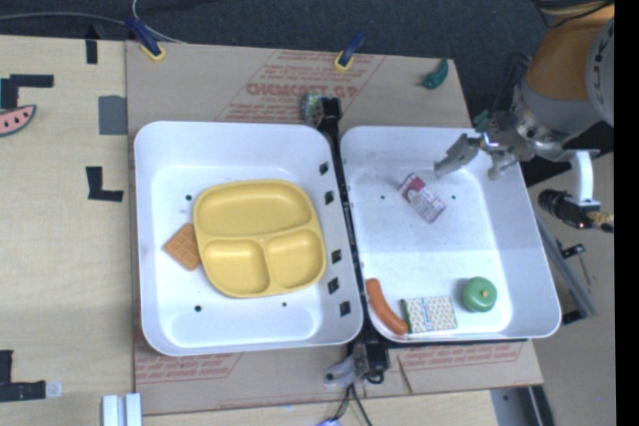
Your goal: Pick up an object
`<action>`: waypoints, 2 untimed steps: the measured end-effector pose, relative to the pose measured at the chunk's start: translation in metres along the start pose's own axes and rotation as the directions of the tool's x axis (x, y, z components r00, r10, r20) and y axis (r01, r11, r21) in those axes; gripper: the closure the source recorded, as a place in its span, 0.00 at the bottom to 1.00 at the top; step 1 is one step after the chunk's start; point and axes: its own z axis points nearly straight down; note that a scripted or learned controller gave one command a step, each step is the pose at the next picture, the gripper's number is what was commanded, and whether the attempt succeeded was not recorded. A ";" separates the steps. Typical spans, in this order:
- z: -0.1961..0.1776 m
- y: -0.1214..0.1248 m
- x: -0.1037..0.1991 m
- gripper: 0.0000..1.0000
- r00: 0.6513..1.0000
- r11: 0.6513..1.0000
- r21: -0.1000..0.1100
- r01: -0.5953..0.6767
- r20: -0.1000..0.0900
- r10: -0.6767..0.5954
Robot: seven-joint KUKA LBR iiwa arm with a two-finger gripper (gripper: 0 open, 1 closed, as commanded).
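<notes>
My gripper [473, 158] hangs over the upper right part of the right bin [519, 224], its two fingers spread apart and open with nothing between them. A small red and white packet [422, 198] lies just below and left of it on the bin floor. Along the bin's front edge sit a green apple-like toy [479, 294], a patterned square packet [430, 314] and an orange sausage-shaped toy [384, 306].
The left bin [170, 165] holds a yellow divided plate [262, 236] with a tan cracker [183, 246] tucked at its left side. Clamps sit on the cardboard at the back. The arm's grey and orange body [574, 65] enters from the upper right.
</notes>
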 end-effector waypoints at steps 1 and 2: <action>0.032 0.022 0.047 0.00 1.000 1.000 0.001 0.001 -0.001 -0.001; 0.036 0.004 0.053 0.00 1.000 1.000 0.001 -0.001 0.001 0.001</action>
